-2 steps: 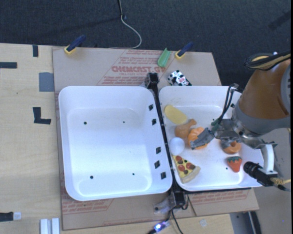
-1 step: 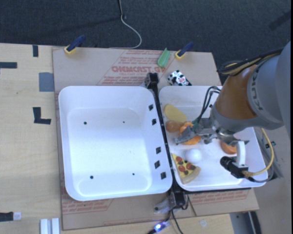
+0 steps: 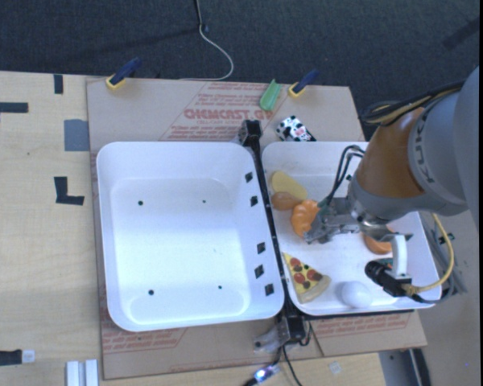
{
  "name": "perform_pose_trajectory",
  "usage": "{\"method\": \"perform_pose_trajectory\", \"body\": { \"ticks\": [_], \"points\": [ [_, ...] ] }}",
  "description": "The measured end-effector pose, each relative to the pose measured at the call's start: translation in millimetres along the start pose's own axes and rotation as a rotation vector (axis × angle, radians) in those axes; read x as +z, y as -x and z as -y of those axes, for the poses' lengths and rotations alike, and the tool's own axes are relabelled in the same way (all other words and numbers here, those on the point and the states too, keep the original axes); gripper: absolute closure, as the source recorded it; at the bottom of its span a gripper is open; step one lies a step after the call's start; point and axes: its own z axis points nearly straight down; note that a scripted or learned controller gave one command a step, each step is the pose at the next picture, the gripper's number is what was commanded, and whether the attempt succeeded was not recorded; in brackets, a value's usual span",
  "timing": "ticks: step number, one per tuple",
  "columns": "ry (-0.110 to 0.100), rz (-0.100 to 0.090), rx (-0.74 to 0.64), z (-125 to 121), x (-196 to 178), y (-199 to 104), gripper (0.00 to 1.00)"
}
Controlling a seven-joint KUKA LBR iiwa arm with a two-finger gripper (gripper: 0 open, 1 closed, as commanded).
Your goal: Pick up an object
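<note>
Currently, gripper (image 3: pixel 318 230) sits low in the right bin (image 3: pixel 402 300); jaw state cannot be told. Orange toy (image 3: pixel 304 215) touches it at ten o'clock, long axis twelve-to-six. Pizza slice (image 3: pixel 305 277) tip points ten o'clock.

You are seeing the gripper (image 3: pixel 315 230) reaching low into the right bin (image 3: pixel 348 153), just beside the orange toy (image 3: pixel 304 215) near its left wall.

Both bins (image 3: pixel 177 240) look like smooth white plastic with a soft sheen. They sit on a matt brown cardboard sheet (image 3: pixel 217 115) printed in red, over a pale wood-look desk (image 3: pixel 32 240). The arm (image 3: pixel 435 159) has a smooth grey shell and a glossy orange band (image 3: pixel 390 163).
</note>
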Motion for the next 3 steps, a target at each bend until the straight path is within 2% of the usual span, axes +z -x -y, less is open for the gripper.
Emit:
{"method": "perform_pose_trajectory", "body": {
  "ticks": [1,2,3],
  "points": [
    [0.004,0.003,0.003,35.9,22.7,-14.7,1.00],
    [0.004,0.001,0.001,7.5,21.6,20.9,1.00],
    [0.006,0.001,0.000,8.1,21.4,19.8,0.00]
  ]
}}
